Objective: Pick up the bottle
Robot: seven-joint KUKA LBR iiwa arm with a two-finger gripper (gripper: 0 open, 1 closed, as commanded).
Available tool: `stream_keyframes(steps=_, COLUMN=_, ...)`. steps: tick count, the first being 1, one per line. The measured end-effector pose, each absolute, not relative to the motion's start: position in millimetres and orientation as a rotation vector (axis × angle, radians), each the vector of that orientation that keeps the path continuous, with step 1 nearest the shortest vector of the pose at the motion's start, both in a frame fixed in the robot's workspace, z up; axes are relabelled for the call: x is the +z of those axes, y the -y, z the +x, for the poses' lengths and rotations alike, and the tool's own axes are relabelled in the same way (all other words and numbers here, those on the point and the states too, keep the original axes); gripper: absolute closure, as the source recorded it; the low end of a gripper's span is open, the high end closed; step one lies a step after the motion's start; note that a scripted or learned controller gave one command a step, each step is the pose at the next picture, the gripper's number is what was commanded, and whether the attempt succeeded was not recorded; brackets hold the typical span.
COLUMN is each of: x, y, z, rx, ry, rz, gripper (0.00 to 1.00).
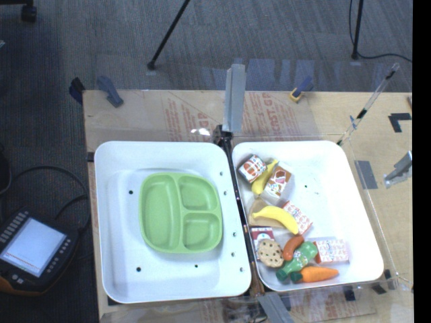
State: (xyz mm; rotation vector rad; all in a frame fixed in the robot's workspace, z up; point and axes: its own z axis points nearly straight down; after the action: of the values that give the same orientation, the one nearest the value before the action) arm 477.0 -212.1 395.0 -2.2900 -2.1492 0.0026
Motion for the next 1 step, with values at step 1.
stream_keyframes(steps=1, x=403.4, y=211.4, z=478.4, rx=0.006, ry=2.153, rz=-2.283, gripper=1.00)
